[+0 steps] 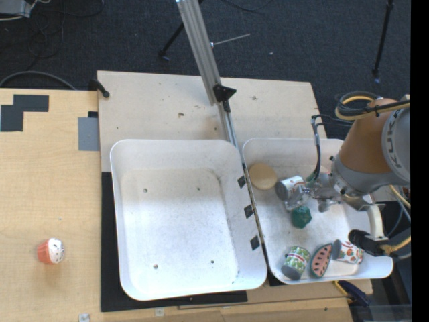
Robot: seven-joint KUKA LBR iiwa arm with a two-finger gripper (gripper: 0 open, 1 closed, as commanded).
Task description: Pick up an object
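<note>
- Nearest the camera, along the front edge of the right bin (pixel 375 271), three small things are lying in a row: a green-and-grey patterned cylinder (pixel 295 261), a watermelon-slice toy (pixel 322 260) touching it on the right, and a white piece with red and green markings (pixel 347 252) just beside that.
- Off to the far left, a small red-and-white toy (pixel 51 251) is sitting alone on the light wooden surface (pixel 40 180), well apart from both bins.
- The left bin (pixel 134 156) is lying beside the right one, their inner rims touching (small black clips are showing along that seam).
- Further back in the right bin, a dark green object (pixel 301 216) is resting on the floor, just below the hand (pixel 292 188).
- The hand is reaching in from the right at the end of the grey arm (pixel 395 146), hovering over the middle of the right bin; I cannot tell whether its fingers are apart or together, and nothing is visibly caught between them.
- Just left of the hand, a round tan disc (pixel 262 176) is lying near the bin's left wall.
- Farthest back, a slanted aluminium rail (pixel 201 39) is rising from the pale board (pixel 167 102) behind the bins.
</note>
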